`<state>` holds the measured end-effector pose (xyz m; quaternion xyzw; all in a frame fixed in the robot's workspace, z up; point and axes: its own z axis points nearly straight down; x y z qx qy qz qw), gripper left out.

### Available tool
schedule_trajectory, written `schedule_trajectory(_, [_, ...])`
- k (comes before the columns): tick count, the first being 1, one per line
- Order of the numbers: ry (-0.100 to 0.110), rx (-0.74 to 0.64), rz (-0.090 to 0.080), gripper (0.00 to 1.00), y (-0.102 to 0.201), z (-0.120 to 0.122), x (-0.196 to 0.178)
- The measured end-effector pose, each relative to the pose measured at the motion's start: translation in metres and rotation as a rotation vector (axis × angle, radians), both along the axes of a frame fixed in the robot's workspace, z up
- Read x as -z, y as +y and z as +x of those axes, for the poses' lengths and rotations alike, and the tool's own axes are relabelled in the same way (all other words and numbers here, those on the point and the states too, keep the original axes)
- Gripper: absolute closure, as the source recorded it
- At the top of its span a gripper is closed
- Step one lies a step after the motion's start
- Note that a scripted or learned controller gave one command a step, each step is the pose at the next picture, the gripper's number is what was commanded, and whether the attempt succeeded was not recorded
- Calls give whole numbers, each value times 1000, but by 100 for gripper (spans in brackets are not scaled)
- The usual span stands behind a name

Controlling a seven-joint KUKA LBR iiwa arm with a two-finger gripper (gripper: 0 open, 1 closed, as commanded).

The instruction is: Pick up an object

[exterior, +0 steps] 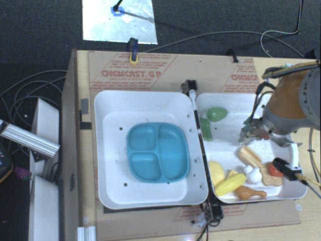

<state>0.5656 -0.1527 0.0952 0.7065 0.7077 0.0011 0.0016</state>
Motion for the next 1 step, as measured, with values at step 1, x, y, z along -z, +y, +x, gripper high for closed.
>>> schedule_trajectory(1, [0, 0, 0, 0, 0, 0, 0])
